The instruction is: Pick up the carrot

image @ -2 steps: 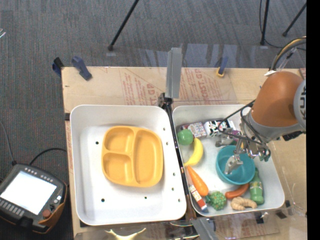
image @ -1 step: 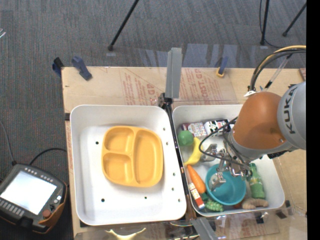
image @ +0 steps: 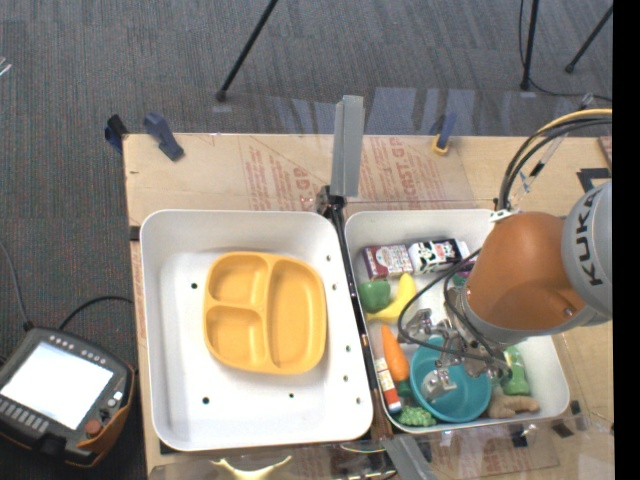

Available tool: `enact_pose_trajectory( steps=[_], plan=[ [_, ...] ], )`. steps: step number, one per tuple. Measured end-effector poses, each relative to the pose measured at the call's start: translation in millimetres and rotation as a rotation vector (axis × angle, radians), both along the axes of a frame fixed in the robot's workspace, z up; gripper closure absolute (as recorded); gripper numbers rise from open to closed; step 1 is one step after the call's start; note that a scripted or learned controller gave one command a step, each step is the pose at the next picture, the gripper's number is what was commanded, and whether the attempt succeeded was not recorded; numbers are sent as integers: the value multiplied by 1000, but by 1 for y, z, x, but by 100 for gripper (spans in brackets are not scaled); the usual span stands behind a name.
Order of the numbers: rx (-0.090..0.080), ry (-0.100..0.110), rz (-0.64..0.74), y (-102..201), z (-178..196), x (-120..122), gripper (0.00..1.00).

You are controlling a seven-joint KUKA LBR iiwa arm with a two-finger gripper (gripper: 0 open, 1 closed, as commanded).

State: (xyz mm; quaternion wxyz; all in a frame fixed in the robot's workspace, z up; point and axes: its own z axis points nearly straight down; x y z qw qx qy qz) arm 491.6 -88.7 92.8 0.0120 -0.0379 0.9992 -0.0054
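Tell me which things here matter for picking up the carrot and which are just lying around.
For the job: carrot, gripper.

Lying about: yellow plate, blue bowl, banana, two small cartons, green pepper.

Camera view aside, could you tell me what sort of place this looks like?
Probably a robotics lab: a KUKA arm over two white bins of toy food, a teach pendant on carpet, and tripod legs behind.

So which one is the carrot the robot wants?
Look in the right white bin, the crowded one. The carrot lies near its left wall, just left of the teal bowl and below the banana. It is the only orange, pointed stick there.
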Motion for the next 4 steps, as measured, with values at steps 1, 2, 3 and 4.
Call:
enact_pose_trajectory(
  steps=[1,2,3,4],
  plan=[
    [9,14,68,52,98,-10,0],
    [9,22,92,-24,6,-8,0],
    [14,24,-263,-1,-6,57,0],
    [16,15,-675,2,-5,12,0]
  ],
)
